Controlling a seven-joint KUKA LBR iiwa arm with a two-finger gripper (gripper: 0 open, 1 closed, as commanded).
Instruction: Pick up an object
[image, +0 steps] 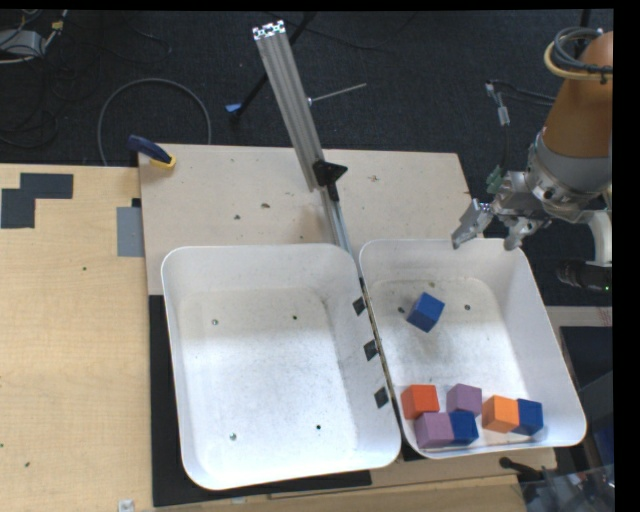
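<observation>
I hold the gripper (492, 232) open and empty above the right bin's (560, 360) far rim, clear of the lone blue cube (426, 311).

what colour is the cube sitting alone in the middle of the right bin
Blue. The lone cube shows clearly in the camera view, apart from the cluster at the right bin's near edge.

Even, diffuse overhead lighting; the two white bins (270, 300) are the brightest areas, without blown glare. Soft, short shadows lie beneath the blocks at lower right. The floor across the top of the frame is dark. Focus slightly soft throughout
</observation>
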